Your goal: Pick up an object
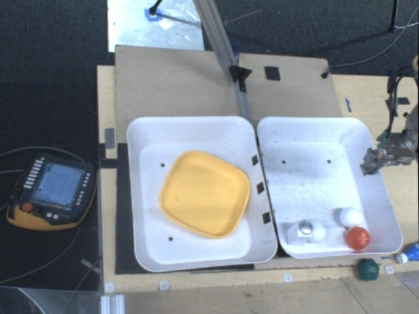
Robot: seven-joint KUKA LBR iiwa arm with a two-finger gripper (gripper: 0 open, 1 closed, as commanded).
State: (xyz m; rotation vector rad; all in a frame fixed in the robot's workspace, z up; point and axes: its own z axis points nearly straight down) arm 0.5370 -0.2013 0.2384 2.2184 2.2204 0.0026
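Note:
A yellow square plate [205, 193] lies in the left bin [141, 175]. Along the front of the right bin [314, 136] sit a white ball [349, 216], a red ball [357, 239] and a small silver-and-white object [306, 230]. My gripper [378, 159] hangs at the right bin's right rim, well behind those small objects and apart from them. Nothing shows in its grasp.
A green ball [368, 269] and a blue-and-white item [409, 254] lie on the bench outside the right bin's front right corner. A teach pendant [51, 191] rests on the floor at the left. A metal pole [219, 34] slants in from the back toward the bins' divide.

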